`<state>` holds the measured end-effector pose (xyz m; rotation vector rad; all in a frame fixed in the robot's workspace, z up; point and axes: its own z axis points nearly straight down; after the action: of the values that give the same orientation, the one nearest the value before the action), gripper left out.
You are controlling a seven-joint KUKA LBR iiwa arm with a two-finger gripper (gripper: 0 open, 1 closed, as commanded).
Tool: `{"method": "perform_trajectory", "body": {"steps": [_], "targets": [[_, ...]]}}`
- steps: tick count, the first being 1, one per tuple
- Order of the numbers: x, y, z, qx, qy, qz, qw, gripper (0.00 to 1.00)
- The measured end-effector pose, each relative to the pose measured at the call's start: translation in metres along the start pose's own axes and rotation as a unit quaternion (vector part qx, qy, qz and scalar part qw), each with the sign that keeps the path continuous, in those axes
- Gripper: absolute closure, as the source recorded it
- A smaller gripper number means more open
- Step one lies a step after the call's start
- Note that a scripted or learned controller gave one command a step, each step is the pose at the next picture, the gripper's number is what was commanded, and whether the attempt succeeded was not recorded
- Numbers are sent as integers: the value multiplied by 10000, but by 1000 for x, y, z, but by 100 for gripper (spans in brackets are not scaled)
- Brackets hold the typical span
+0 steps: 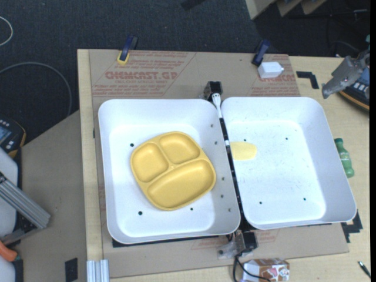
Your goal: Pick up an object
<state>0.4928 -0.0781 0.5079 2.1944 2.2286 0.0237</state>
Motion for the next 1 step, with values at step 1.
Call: {"method": "perform_trajectory", "body": {"steps": [1], "targets": [[178, -7, -25, 76, 17, -10, 10000, 0]]}}
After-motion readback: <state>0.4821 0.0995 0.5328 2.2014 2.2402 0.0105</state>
